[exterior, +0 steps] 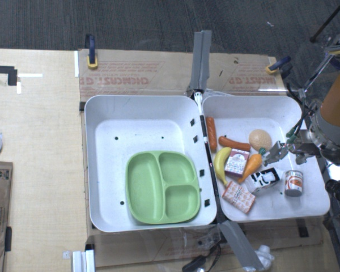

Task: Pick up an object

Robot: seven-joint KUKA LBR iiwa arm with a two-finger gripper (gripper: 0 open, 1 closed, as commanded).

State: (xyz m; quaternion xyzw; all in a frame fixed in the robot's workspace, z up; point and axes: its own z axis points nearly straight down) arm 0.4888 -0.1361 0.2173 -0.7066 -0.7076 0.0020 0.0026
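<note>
The gripper (pixel 276 151) hangs low in the right white bin (pixel 283 107), just above the orange plastic carrot (pixel 251 166); I cannot tell if it is open or shut; the carrot lies between a pink box (pixel 237 163) and a small can (pixel 293 183); a green plate with three parts (pixel 163 187) sits in the left bin (pixel 102 152).

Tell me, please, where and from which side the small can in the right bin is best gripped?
Probably across the round sides of the can, coming straight down from above. It seems to stand upright on the floor of the right bin, apart from the black-and-white box, so fingers should fit either side. The gripper is close by.
</note>
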